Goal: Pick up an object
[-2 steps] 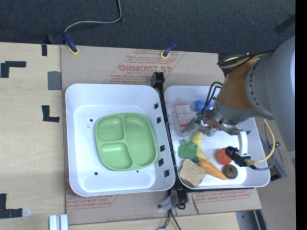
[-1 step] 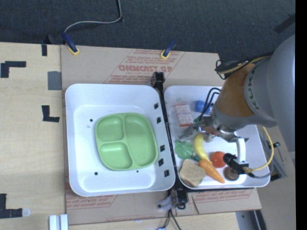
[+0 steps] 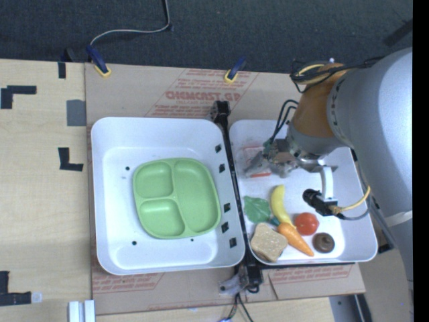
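1. Where the gripper [image 3: 258,163] hangs low over the upper left part of the right bin [image 3: 367,245], its metal end is a grey blur, and I cannot tell whether it is spread or closed. Nothing can be seen held in it.
2. A small red item [image 3: 263,174] lies on the bin floor just beside the gripper's lower edge; I cannot tell whether they touch.
3. Below it lies a banana [image 3: 280,205], yellow and gently curved. Its long axis runs nearly top to bottom of the view, with the lower end leaning right.
4. A green leaf [image 3: 256,208] lies just left of the banana, and a red tomato [image 3: 306,223] sits to its lower right.
5. An orange carrot [image 3: 295,239] lies on a slant, its thick end at upper left and its tip pointing to lower right. It lies between a tan slice of bread [image 3: 269,242] and a brown ring-shaped piece [image 3: 324,242].
6. The grey arm [image 3: 382,113], with its orange band [image 3: 315,109], comes in from the right.
7. The left bin [image 3: 107,180] holds a green divided plate [image 3: 177,196].
8. Both bins rest on printed cardboard [image 3: 194,92], which lies on a pale wooden bench [image 3: 33,200].
9. Dark carpet [image 3: 268,19] lies beyond the bench, with a thin cable [image 3: 144,29] trailing across it.
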You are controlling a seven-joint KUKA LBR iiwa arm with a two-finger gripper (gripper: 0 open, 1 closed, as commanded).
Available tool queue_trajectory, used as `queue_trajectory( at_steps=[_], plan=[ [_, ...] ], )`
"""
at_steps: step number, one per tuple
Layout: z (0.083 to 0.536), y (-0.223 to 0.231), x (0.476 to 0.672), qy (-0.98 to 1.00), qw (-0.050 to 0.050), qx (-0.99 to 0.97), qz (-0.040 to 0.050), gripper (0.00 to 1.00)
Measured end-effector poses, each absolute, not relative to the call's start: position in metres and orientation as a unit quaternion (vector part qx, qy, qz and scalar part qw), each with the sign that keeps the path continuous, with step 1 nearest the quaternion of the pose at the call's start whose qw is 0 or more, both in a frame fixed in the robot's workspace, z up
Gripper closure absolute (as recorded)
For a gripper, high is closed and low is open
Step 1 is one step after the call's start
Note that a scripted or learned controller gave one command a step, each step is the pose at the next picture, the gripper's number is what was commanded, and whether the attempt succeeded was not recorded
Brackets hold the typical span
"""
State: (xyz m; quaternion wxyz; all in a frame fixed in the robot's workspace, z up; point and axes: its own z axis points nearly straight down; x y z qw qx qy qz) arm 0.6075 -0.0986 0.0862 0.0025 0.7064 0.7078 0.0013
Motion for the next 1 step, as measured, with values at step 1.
queue_trajectory(
  at_steps=[1],
  plan=[
    [0.0864, -0.1000, 0.5751, 0.707, 0.002, 0.707, 0.0007, 0.00]
  ],
)
